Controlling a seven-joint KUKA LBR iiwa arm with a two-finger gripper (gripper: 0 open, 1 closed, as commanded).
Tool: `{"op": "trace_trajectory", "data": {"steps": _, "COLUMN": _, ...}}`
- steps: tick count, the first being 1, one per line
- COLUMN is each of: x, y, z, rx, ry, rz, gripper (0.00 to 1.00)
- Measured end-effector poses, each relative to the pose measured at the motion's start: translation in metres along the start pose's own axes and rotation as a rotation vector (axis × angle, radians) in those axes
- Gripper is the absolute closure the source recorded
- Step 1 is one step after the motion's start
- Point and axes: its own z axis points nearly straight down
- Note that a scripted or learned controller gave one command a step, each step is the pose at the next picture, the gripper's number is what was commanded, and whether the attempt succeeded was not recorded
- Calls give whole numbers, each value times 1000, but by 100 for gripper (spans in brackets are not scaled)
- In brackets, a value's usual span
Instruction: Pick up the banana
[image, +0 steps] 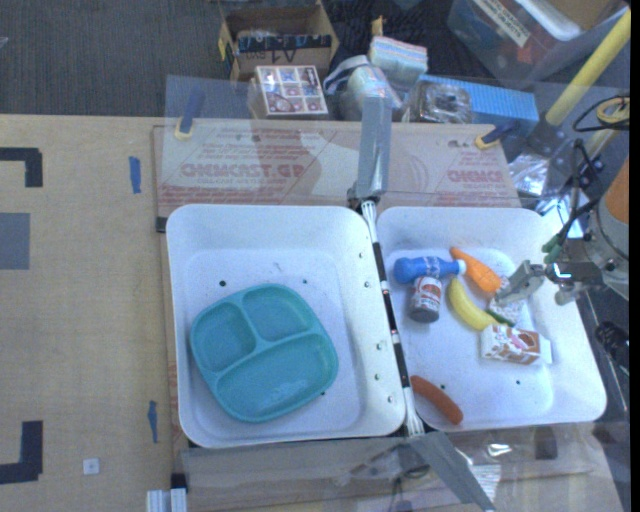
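Left bin (200, 240) holds a teal divided plate (264, 350). Right bin (570, 395) holds a blue bottle (424, 268), small can (426, 298) just below it, orange carrot (476, 270), snack packet (512, 345), and a red sausage (437, 398) near the front edge.

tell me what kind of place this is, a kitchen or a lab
Most likely a robotics lab: two white bins taped to a bench, toy food such as a banana, and the arm's hand reaching in.
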Motion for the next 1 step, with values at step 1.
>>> {"op": "trace_trajectory", "data": {"steps": 1, "x": 23, "y": 39, "z": 106, "rx": 0, "ry": 0, "rz": 140, "gripper": 0}}
